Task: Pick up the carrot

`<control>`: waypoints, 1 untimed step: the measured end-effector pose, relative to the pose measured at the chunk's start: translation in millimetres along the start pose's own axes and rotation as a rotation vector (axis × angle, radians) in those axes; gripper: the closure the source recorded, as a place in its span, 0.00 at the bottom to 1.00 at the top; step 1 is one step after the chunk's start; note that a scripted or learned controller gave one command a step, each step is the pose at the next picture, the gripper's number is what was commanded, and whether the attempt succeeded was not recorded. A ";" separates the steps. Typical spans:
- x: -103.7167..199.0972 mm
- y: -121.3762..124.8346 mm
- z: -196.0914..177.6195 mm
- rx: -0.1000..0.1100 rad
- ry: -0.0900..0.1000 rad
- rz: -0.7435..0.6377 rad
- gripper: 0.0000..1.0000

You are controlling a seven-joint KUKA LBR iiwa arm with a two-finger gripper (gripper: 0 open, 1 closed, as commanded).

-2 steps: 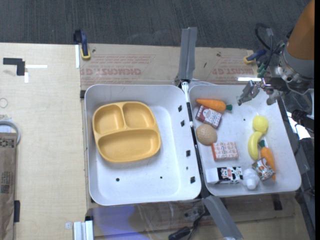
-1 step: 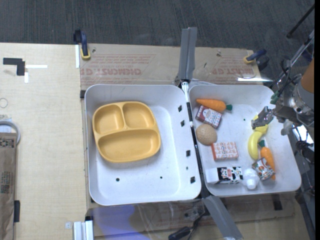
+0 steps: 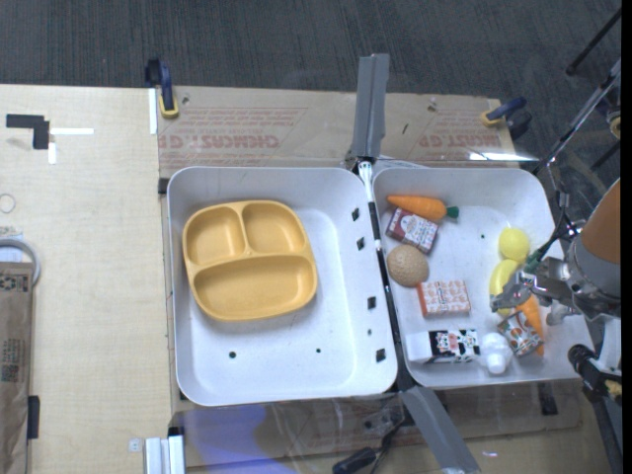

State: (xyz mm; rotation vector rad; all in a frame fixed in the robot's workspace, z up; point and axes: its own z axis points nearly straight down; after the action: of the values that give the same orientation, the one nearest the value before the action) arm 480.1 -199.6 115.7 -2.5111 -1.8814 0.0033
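Milk carton (image 3: 454, 345): small black-and-white box lying on its side at the near edge of the right bin, with a white round item (image 3: 496, 361) just beside it
Right bin (image 3: 474, 220): shallow white tray holding all the small items, touching the left bin along a shared middle edge
Carrot (image 3: 419, 206): orange with a green stem end, lying flat at the far side of the right bin near the middle divider, stem pointing right, well apart from the gripper
Brown carton (image 3: 412, 231): just beneath the carrot, tilted, touching or nearly touching it
Round tan ball (image 3: 407, 265): beside the brown carton, toward the near side
Pink box (image 3: 444, 296): flat, between the tan ball and the milk carton
Yellow lemon-like pieces (image 3: 512, 255): two, by the right wall of the right bin
Gripper (image 3: 526, 292): low over the right side of the right bin, amid the yellow pieces and an orange-and-patterned packet (image 3: 526, 326); cannot tell how far its fingers are spread or whether anything sits between them
Arm (image 3: 600, 255): reaches in from the right edge
Left bin (image 3: 286, 363): white, holding a yellow three-compartment plate (image 3: 251, 259) in its far-left part
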 end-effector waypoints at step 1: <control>4.0 28.1 24.7 -0.002 0.000 -0.256 0.00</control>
State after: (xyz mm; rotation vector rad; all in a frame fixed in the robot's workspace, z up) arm 508.1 -203.5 90.9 -2.2517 -2.1870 0.0006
